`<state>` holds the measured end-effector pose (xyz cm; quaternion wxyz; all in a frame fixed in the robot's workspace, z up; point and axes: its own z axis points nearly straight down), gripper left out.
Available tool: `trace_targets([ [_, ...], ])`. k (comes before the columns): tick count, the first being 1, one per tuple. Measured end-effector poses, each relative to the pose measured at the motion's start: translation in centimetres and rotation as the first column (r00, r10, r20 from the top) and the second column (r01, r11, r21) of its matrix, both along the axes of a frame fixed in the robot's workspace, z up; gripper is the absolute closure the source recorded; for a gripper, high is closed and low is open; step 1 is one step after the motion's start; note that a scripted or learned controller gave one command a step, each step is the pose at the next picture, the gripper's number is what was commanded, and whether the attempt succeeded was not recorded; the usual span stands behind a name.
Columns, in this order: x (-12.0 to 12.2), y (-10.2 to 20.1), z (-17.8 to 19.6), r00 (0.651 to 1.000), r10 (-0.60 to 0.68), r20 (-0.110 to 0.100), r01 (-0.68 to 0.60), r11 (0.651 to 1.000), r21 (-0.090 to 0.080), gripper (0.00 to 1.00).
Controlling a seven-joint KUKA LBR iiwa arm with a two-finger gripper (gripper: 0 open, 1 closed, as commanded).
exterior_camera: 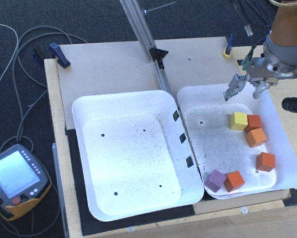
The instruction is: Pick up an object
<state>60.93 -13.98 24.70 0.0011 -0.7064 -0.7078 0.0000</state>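
Six small blocks lay in the right bin (189, 112), all matte, hard-edged cubes, so none had a real long axis. The yellow block (238, 121) sat toward the bin's upper right, its faces turned a little off the bin's walls. Touching it at 3 o'clock was an orange-red block (254, 121), and just below that, at 5 o'clock from the yellow one, a paler orange block (256, 137) lay against it, rotated slightly. Well apart, further toward 5 o'clock, a lone orange-red block (265, 161) rested near the right wall. At the bin's bottom edge a purple block (215, 180) and an orange-red one (234, 181) sat side by side, touching, both skewed to the rim.

The bin itself was shallow white plastic with rounded corners and a floor speckled with dark scuffs. The gripper (247, 87) hung over the bin's upper rim at about 12 o'clock from the yellow block, its two metal fingers spread apart with nothing between them. Nothing lay between it and the blocks.

At 9 o'clock, the left bin (85, 111) was of the same scuffed white plastic. A ribbed metal rail (138, 22) slanted down to the seam between the bins. A handheld controller (14, 178) lay on the dark carpet far at 9 o'clock.
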Motion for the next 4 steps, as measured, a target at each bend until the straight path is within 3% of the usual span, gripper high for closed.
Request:
trace_targets([
  [1, 1.1, 0.5, -5.5, 1.0, 0.0, -0.004, 0.0, 1.0, 0.0, 0.0],
  [2, 1.0, -3.8, -12.8, 1.0, -0.001, 0.017, 0.001, 1.0, -0.009, 0.0],
  [3, 2.5, -5.2, -14.6, 1.0, -0.001, 0.009, 0.001, 1.0, -0.005, 0.0],
  [4, 2.5, -5.0, -13.5, 1.0, 0.0, 0.008, 0.0, 1.0, -0.004, 1.0],
])
